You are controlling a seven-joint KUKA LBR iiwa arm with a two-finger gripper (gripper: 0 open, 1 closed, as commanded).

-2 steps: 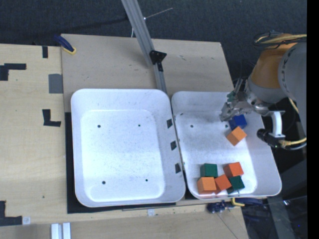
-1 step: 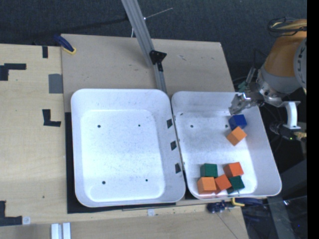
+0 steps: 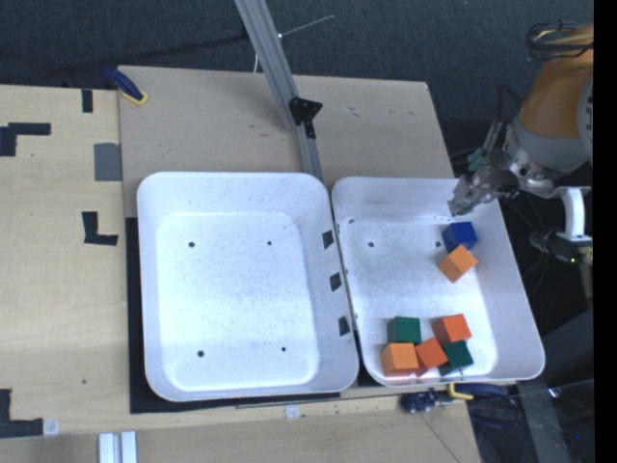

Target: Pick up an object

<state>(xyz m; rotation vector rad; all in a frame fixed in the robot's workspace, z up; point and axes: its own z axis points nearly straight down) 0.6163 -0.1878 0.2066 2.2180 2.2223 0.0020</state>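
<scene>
In the right bin lie several small blocks. A blue block sits near the bin's far right side, with an orange block just in front of it. At the near edge cluster a green block, an orange block, a red-orange block, another orange block and a dark green block. My gripper hangs at the bin's right rim, just above and behind the blue block, pointing down and left. Nothing shows between its fingers.
The left bin lies beside the right one. A slanted metal bar crosses the bench from the top to the gap between the bins. A blue and yellow clamp rests at the bench's far left corner.
</scene>
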